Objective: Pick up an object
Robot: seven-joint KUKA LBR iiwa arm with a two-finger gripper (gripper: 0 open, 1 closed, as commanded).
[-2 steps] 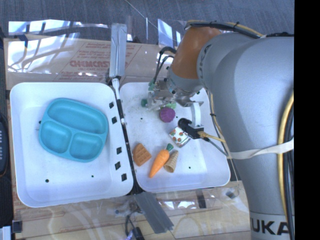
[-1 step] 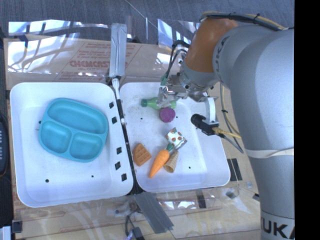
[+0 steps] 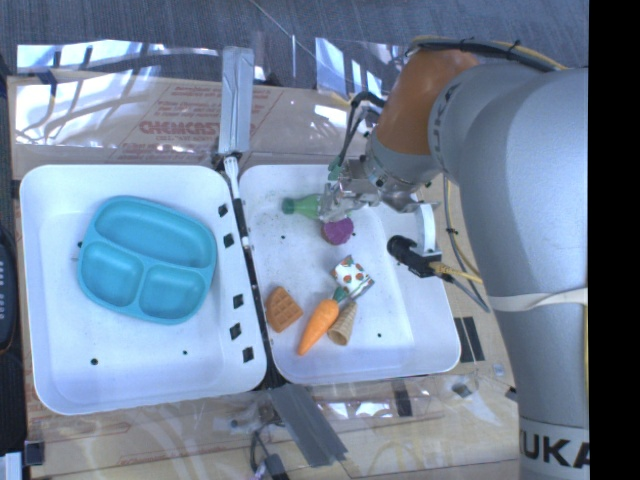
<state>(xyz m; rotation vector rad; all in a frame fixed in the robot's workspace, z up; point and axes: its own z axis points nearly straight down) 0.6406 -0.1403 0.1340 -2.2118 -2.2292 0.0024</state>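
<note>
Although the arm (image 3: 500, 168) fills much of the right side of the view, its wrist hangs low over the far end of the right bin (image 3: 430, 338), and that bulk is the first hazard: a descent slightly off line could bump the bin's far wall. The left bin (image 3: 50, 298) holds only a blue divided tray (image 3: 148, 258), well apart from the work and unlikely to matter.

The gripper (image 3: 335, 200) sits among 2 small things at the far end, a green piece (image 3: 298, 205) just to its left and a purple piece (image 3: 338, 231) just below it. Whether the claw is apart or closed I cannot tell, since the wrist hides it. With 2 things so near each other, the likely failure is a pinch that catches the edge of 1 and pushes the other aside, or a rounded shape that squirts out as the claw closes.

Nearer the camera lie a carrot (image 3: 319, 326), a waffle cone (image 3: 343, 322) touching it, a brown cracker (image 3: 283, 309) and a small spotted piece (image 3: 351, 277). These stand clear of the gripper; the touching carrot and cone would be awkward targets.
</note>
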